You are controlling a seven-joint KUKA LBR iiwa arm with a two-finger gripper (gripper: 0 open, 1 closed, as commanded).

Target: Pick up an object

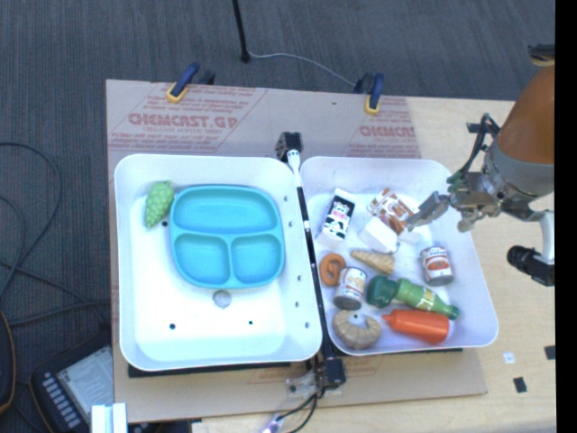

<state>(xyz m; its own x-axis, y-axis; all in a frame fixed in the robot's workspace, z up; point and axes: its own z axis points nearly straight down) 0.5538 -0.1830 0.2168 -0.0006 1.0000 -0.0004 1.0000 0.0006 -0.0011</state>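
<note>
Right now the clearest writing on show is the red "CHEMCAST GP" print on the brown board [194, 120] under both bins, repeated, partly cut off, near the right-hand blue-and-yellow clamp [373, 93]; a matching clamp [183, 81] grips the board's top edge on the left. Over in the right bin [476, 327] the gripper [444, 207] hangs near the upper right corner, its fingers spread wide with nothing between them. One dark fingertip [426, 213] reaches toward the brown-and-white snack packet [391, 207], which lies just to the camera's left of that finger, close but not visibly touching, its long axis tilted from upper left to lower right; its print is too small to read. Just below it sits a white block [380, 235], and further left a cow-patterned milk carton [338, 217] standing slightly tilted. A small can with a red label [436, 264] lies below the gripper, lettering unreadable. Down the bin: an orange ring [332, 268], a cone-shaped pastry [373, 260], a small jar [352, 286], a green bottle [412, 296] pointing neck to the right, an orange carrot [416, 325] lying nearly level, and a round bun [357, 329]. In the left bin [135, 269] a blue divided tray [226, 235] sits beside a green knobbly toy [159, 202].
</note>
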